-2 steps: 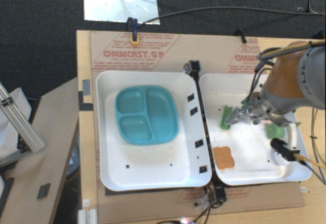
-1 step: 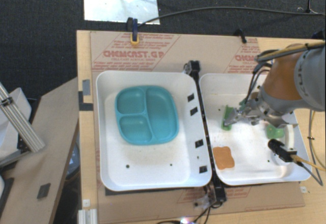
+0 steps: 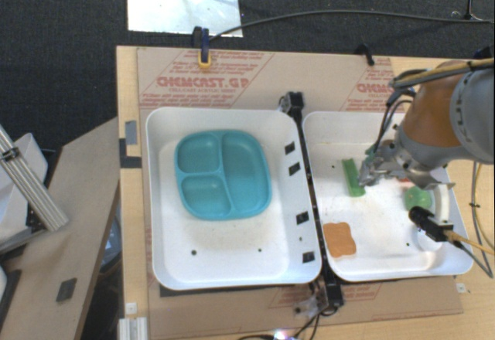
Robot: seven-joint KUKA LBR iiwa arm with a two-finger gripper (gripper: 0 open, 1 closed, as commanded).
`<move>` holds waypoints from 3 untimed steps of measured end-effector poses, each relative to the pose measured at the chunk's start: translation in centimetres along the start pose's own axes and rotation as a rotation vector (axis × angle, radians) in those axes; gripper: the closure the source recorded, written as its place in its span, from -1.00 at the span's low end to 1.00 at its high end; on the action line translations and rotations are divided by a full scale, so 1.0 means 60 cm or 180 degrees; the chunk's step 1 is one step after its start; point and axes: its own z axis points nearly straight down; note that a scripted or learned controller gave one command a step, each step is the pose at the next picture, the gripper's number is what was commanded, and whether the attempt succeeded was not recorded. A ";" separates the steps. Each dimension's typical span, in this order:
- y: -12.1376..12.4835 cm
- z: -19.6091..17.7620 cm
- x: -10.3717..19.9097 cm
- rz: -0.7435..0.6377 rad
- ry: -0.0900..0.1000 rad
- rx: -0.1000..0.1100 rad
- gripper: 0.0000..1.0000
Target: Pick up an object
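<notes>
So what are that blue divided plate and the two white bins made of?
The blue divided plate looks like moulded plastic: one even teal colour, rounded compartments, a soft sheen. The left white bin and the right white bin also look like plastic, smooth and slightly glossy with rounded corners and thin rims, though coated metal can't be ruled out.

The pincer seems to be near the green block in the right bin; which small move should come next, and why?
Probably a short descent onto the green block. The pincer hangs at the block's right edge in the right bin, and nothing shows between its fingers. The block lies apart from the orange piece, so there is room.
</notes>
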 end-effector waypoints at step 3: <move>0.022 -0.280 -0.008 -0.0013 -0.0010 0.0011 1.00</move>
